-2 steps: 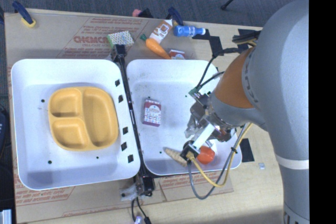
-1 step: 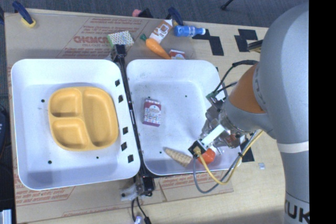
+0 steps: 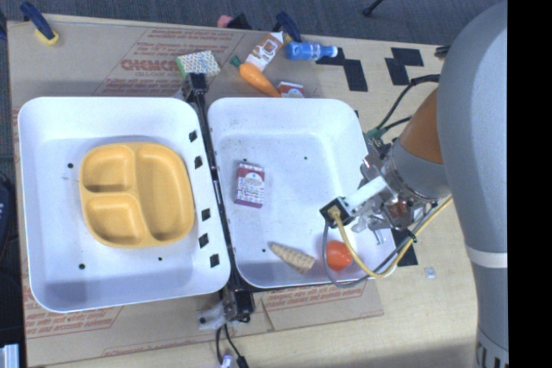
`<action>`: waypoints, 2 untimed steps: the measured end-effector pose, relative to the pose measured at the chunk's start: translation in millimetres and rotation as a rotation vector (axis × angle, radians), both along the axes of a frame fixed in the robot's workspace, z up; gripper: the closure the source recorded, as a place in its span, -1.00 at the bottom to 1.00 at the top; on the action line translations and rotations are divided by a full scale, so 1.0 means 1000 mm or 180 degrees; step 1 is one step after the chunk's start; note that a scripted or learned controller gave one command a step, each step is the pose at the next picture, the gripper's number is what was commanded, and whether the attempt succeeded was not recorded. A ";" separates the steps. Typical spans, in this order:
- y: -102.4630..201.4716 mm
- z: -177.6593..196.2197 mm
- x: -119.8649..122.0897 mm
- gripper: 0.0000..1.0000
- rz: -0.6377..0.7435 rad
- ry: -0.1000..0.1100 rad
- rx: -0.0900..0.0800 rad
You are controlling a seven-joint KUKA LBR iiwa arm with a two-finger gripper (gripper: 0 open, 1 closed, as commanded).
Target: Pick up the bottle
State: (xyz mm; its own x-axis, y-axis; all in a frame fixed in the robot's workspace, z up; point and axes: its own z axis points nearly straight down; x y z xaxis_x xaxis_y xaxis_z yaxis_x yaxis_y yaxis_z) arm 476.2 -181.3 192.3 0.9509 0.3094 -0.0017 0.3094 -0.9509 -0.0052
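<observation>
A small blue bottle (image 3: 309,52) lies on its side on the cardboard behind the right bin (image 3: 285,112). Beside it, to the left, lies a white bottle (image 3: 264,51) with an orange label. My gripper (image 3: 352,225) hangs low over the right bin's near right corner, far from both bottles. Just below the gripper, an orange ball-like thing (image 3: 338,255) rests on the bin floor, ringed by a yellow cable.
The right bin also holds a small red carton (image 3: 250,184) and a waffle cone (image 3: 293,256). A yellow divided plate (image 3: 136,193) sits in the left bin (image 3: 52,125). A carrot (image 3: 257,79) and a green patterned block (image 3: 198,63) lie behind the bins.
</observation>
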 end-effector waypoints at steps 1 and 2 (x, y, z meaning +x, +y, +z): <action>0.035 0.002 0.000 1.00 -0.0336 0.0013 0.0006; 0.042 0.011 0.000 1.00 -0.0339 0.0003 -0.0002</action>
